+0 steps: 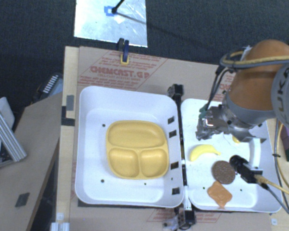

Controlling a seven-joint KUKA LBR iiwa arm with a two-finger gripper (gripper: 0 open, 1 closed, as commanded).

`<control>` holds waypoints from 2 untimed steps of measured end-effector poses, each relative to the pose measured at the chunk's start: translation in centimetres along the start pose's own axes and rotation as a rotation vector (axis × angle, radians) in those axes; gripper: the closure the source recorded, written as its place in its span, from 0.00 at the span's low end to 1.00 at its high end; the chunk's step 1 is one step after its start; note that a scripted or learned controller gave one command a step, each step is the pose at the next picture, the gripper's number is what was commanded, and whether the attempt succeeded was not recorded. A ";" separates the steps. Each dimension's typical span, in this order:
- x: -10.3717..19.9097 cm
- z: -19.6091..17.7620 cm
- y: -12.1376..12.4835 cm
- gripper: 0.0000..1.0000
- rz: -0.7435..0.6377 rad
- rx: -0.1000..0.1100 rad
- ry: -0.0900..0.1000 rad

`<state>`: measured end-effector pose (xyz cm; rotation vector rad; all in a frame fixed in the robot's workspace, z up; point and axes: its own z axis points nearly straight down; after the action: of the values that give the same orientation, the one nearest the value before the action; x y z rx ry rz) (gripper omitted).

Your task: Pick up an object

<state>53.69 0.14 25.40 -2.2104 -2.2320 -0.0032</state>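
Arm reaches in from the right; gripper (pixel 205 129) hangs over the upper-left part of the right bin (pixel 188 192), just above the banana (pixel 204 152). Finger spread cannot be told at this angle (wrist body hides the tips), and nothing is seen held between them.

Candidate objects, all in the right bin:
- Banana: small, yellow, curved, lying flat near the bin's left wall, just below the gripper. Nearest target.
- Brown disc (pixel 223 171): round, flat, just right of and below the banana, apart from it.
- Orange piece (pixel 220 194): flat, irregular outline, near the bin's front edge, just below the disc.
- A small yellow bit (pixel 236 140) shows beside the wrist; too hidden to identify.

Left bin (pixel 86 183) carries a yellow divided tray (pixel 135 149), well apart from the gripper.

Handling judgement: the banana looks like toy food, so probably light, rigid plastic with a smooth skin (slip risk on the curve). Best hold is across its thick middle, fingers set square to its long axis; the tapered ends would likely squirt out. Disc and orange piece lie low against the floor, so fingers would have little to close on; poorer choices. Nothing here looks fragile.
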 end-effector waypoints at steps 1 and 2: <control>5.7 1.9 -0.9 1.00 0.000 0.001 0.001; 10.7 3.0 -2.2 1.00 0.000 0.002 0.001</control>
<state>51.43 10.85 22.38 -2.2088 -2.2312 -0.0022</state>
